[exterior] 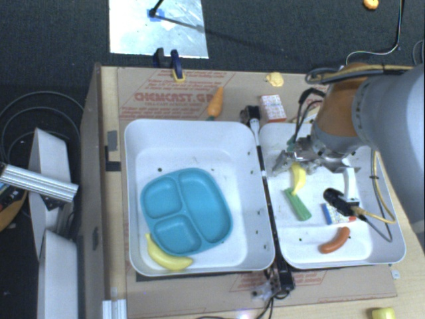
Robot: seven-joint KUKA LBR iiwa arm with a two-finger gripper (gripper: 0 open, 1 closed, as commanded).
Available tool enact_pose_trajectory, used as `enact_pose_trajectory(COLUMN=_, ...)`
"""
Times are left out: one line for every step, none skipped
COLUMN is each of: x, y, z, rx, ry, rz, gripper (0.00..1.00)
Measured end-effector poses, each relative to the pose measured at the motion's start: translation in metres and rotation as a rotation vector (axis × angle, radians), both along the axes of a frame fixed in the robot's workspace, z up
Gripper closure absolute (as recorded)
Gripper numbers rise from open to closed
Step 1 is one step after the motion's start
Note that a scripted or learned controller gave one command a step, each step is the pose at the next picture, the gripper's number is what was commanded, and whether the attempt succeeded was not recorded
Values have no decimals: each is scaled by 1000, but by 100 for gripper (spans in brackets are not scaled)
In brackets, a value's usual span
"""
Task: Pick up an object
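Hand (297, 163) low in right bin (382, 248), on small yellow banana (298, 177); can't tell whether it's open or gripping.

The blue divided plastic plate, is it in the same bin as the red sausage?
No, the blue divided plastic plate lies in the left white bin, while the red sausage lies in the right white bin.

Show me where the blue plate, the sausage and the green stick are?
blue plate (186, 209): camera view, on its middle ridge.
sausage (333, 240): camera view, on its middle.
green stick (298, 204): camera view, on its middle.
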State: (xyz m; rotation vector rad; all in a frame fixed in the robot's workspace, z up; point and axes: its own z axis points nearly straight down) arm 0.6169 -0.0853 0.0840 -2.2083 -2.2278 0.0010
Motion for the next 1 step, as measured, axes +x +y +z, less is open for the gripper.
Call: enact_pose_trajectory(x=1, y=-4, z=15, rx=-2, ry=-6, rz=-4, gripper=100)
